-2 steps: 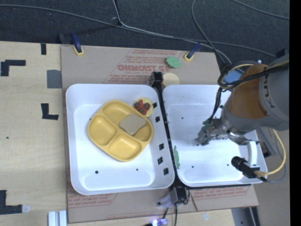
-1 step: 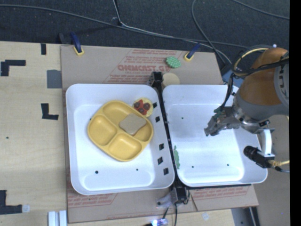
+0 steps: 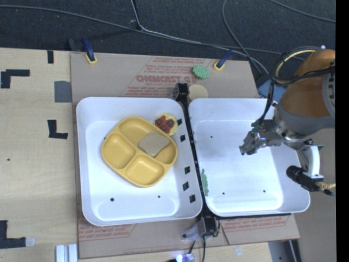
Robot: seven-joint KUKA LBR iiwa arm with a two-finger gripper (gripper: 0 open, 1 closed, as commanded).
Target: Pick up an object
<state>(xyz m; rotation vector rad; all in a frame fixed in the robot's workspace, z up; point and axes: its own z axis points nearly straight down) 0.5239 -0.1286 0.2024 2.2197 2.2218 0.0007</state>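
Nearest, in the left shallow white bin (image 3: 92, 201): yellow sectioned plastic plate (image 3: 139, 150), light, stiff, slick; best pinched at the raised rim. On it, flat tan square pad (image 3: 153, 143), soft-looking. Just beyond, small red lumpy toy (image 3: 165, 124), easy to nip. Over the right bin (image 3: 240, 206), pincer (image 3: 250, 145) carrying nothing visible; released or clenched, cannot tell.

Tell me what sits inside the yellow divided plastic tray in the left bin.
A flat tan square piece lies across the yellow divided plastic tray's centre dividers. It covers the tray surface beneath it. The other compartments look bare. A red-and-yellow item sits outside its rim.
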